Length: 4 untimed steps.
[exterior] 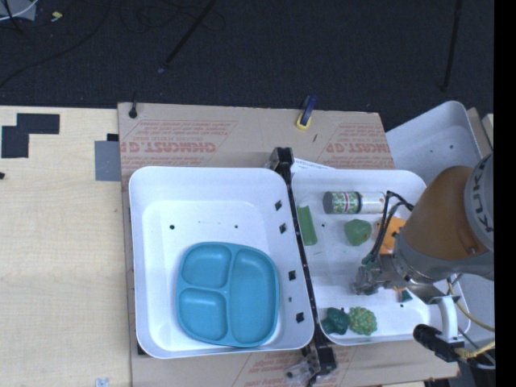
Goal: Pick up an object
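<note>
My gripper [368, 281] is low inside the right bin [332, 251], near its right side, with the orange band of the wrist just above it. A small green lump [357, 231] lies a little up and left of the gripper. A white bottle with a green label [348, 202] lies on its side at the bin's far end. An upright green strip [306, 225] leans by the divider. A dark green piece [336, 321] and a light green bumpy piece [362, 321] sit together at the near edge, just below the gripper. An orange item [393, 234] peeks out beside the wrist.
The left bin [161, 208] holds a blue divided plate [227, 293]. Black clips [282, 158] join the two bins along the middle. A blue and yellow clamp [305, 112] sits on the cardboard behind them. The arm's body covers the right bin's right side.
</note>
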### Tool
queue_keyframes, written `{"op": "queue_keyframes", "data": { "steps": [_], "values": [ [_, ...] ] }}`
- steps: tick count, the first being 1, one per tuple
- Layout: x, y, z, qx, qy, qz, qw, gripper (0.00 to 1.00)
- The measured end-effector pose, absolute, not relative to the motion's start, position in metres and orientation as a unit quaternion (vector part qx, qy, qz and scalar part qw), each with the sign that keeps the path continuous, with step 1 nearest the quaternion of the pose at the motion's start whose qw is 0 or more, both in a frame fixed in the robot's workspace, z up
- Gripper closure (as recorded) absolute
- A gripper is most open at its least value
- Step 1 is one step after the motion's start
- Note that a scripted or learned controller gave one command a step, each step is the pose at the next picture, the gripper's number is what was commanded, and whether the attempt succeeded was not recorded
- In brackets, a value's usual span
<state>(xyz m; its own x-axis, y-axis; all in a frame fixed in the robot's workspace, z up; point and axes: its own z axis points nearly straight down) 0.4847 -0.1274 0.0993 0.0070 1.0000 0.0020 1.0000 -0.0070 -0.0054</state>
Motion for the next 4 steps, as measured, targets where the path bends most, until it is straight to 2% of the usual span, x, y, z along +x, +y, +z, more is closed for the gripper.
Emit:
{"op": "queue_keyframes", "data": {
  "steps": [1,2,3,4],
  "values": [
    [0.476,-0.125,0.153,-0.708,-0.706,-0.0005,0.0,1.0],
    [0.485,-0.125,0.199,-0.707,-0.707,-0.0008,-0.001,1.0],
    [0.485,-0.126,0.229,-0.707,-0.707,-0.0005,0.0,1.0],
    [0.525,-0.085,0.218,-0.706,-0.709,-0.0001,0.001,1.0]
  ]
}}
